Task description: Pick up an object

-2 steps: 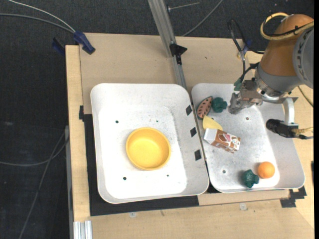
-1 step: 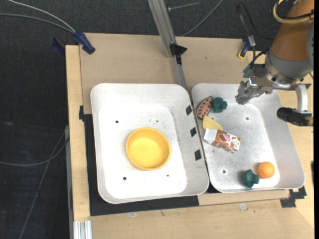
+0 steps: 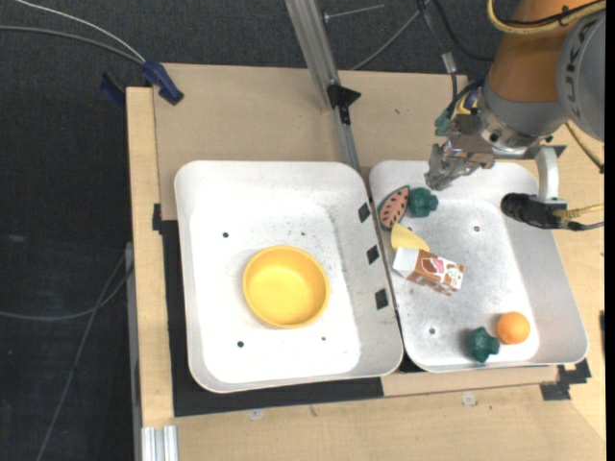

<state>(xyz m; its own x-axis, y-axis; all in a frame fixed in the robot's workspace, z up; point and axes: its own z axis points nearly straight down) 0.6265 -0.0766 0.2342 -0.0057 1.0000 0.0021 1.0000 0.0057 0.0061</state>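
My gripper [image 3: 440,175] hangs over the far left part of the right bin [image 3: 538,257], just above and right of a small dark green piece [image 3: 423,201]. Next to that piece lies a reddish-brown slice with dark seeds [image 3: 394,206]. Nearer the middle of the bin sit a yellow wedge [image 3: 407,239] and a small brown and white carton [image 3: 435,272]. An orange ball [image 3: 513,327] and another dark green piece [image 3: 479,344] rest by the near edge. Nothing shows between the fingers.
A yellow bowl [image 3: 284,285] sits in the left bin [image 3: 211,257]. A slanted metal rod [image 3: 322,56] runs down to the gap between the bins. Black clips [image 3: 375,254] line the divide.
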